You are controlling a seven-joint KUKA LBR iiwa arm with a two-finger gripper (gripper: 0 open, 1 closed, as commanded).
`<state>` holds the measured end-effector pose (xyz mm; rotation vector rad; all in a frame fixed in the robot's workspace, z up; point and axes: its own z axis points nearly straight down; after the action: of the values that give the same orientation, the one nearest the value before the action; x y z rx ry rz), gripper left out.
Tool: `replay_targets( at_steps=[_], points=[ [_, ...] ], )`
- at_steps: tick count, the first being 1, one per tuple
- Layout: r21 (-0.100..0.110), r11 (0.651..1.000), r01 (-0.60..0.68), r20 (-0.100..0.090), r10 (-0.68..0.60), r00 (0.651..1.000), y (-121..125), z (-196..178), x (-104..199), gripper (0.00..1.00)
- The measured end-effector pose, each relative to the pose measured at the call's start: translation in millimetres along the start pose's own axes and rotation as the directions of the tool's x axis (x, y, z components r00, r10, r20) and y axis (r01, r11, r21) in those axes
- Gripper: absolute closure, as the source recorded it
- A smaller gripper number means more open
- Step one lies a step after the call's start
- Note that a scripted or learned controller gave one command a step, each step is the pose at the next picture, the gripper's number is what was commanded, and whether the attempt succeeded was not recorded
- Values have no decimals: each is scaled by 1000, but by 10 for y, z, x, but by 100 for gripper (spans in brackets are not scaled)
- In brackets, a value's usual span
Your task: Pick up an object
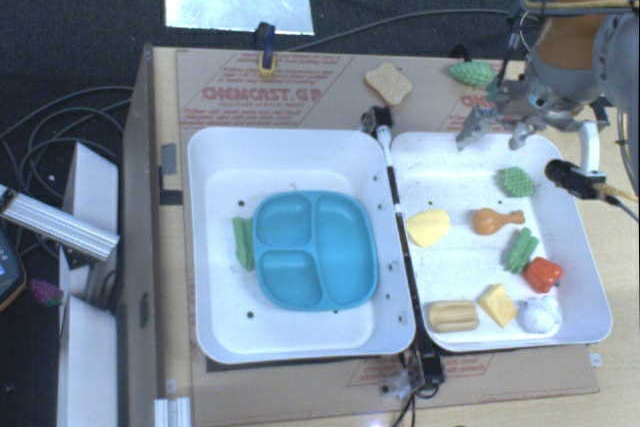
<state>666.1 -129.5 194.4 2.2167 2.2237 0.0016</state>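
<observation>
Two white bins (300, 150) sit on a brown worktop (300, 80) printed with red lettering. A blue divided tray (315, 250), yellow lemon (428, 227), orange drumstick (495, 220), red pepper (543, 273) and bumpy green piece (516, 181) show.

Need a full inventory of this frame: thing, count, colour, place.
Bins: 2, white, side by side; left bin, right bin.
Divided plate: 1, blue, left bin.
Green bean: 1, green, left of the plate.
Lemon-like piece: 1, yellow, right bin, left side.
Drumstick: 1, orange, right bin middle.
Leafy toy: 1, green, right bin, upper right.
Green pod: 1, green, right bin.
Red piece: 1, red, right bin.
Cheese wedge: 1, yellow, near edge.
Bun: 1, tan, near edge.
White piece: 1, white, near corner.
Bread slice: 1, tan, on cardboard behind the bins.
Green toy: 1, green, on cardboard.
Arm's gripper: 1, grey, jaws open above the right bin's far edge, holding nothing.
</observation>
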Motion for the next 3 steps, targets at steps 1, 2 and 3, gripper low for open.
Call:
replay_targets(
  at_steps=[1,2,3],
  points=[
    [0,1000,-1,1,1,1000,21,357,-583,0],
    [2,1000,-2,0,2,1000,-502,881,-773,0],
    [-1,1000,1,0,-1,1000,-44,1040,-767,0]
  ],
)
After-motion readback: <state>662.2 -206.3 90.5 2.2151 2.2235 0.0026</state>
